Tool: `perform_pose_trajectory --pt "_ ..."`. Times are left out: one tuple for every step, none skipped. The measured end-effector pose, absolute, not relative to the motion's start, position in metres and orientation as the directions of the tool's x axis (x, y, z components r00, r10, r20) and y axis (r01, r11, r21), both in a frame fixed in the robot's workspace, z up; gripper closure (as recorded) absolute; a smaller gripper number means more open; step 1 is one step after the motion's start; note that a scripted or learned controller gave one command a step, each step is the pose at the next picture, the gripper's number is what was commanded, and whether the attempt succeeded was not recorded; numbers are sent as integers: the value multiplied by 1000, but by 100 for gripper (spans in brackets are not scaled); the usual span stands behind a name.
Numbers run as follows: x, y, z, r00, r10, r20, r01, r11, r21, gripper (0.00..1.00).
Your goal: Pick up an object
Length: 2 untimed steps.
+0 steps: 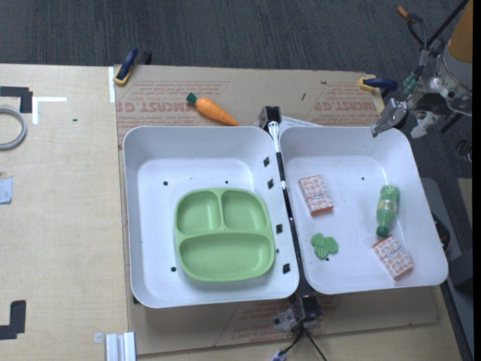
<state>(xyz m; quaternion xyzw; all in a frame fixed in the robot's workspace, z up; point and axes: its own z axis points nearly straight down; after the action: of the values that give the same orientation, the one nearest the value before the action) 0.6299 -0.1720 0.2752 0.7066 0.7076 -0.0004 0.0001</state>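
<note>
Above the right bin's [421, 173] far right corner, the gripper [400, 120] hangs with its 2 fingers spread apart, nothing between them.

Most of the arm is cut off by the frame edge. Inside that bin lie a green bottle [386, 210], 2 small printed boxes [316, 195] [392, 256] with lettering too small to read, and a green leafy piece [325, 245]. A divided green plate [224, 235] sits in the left bin [143, 216]; a carrot [212, 109] lies beyond on the cardboard.
</note>
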Motion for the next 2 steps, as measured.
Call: perform_pose_trajectory --pt "576 -173 176 -321 947 -1 947 321 0 0" --pt "578 -179 92 -651 759 0 759 651 1 0"
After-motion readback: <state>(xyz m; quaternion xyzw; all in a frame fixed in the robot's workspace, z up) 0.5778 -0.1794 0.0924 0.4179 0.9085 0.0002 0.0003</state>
